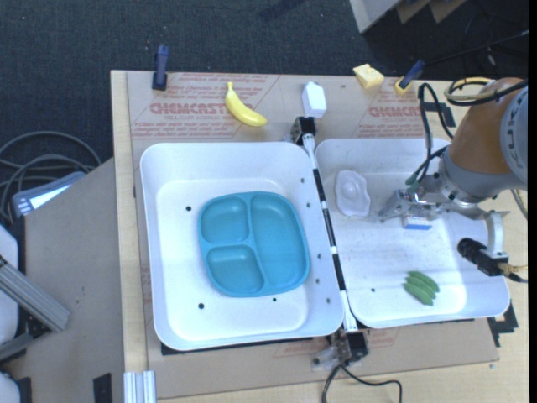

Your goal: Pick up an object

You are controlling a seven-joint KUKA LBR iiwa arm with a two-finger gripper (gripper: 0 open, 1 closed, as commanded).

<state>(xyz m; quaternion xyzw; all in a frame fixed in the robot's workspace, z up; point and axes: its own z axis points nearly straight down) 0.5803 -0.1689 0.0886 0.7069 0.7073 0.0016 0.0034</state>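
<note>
Your hand (409, 211) hangs low over the right bin (377, 305), mid-floor, open room around it; its grip state I cannot tell. The green pod (422, 287) lies near the front rim, well apart from it.

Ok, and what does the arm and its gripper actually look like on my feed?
The arm is grey with a wide orange band above the wrist. Black cables loop along it near the band. The gripper is a small silver metal piece with a bluish part on it. A black block sticks out beside the wrist.
</note>
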